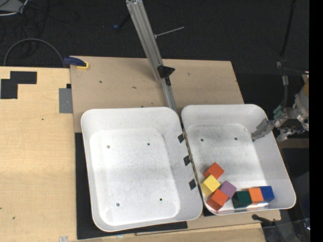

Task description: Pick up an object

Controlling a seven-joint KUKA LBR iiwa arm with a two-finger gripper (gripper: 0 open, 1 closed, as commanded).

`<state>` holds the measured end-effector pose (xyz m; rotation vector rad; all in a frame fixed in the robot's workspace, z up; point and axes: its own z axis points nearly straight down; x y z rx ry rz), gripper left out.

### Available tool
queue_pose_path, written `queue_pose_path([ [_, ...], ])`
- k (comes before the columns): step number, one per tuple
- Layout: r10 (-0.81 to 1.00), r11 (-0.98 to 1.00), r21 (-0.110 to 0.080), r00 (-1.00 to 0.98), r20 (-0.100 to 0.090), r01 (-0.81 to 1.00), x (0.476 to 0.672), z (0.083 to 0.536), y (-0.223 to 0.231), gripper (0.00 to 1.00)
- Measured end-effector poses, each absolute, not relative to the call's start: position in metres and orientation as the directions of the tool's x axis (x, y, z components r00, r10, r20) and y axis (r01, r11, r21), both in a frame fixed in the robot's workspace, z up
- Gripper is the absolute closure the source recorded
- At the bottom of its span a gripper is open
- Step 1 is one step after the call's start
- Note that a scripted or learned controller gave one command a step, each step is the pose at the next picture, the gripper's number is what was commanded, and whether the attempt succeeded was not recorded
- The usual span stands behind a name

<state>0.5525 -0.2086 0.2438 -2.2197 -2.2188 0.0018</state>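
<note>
Tool (263,129) reaches in low over the right bin's (237,116) edge; grip state unclear.

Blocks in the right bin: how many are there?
7, all near its front edge: orange, yellow, purple, red, green, orange, blue. Some may hide behind others.

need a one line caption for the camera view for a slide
Gripper poised at the right bin's far-right rim, colored blocks clustered in that bin's near corner.
</note>
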Motion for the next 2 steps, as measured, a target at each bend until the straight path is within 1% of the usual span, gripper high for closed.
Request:
queue_pose_path([
  [1, 1.000, 0.002, -0.004, -0.002, 0.002, 1.000, 0.553, 0.253, -0.209, 1.00],
  [2, 1.000, 0.004, 0.006, -0.004, -0.001, 1.000, 0.550, 0.322, -0.191, 1.00],
])
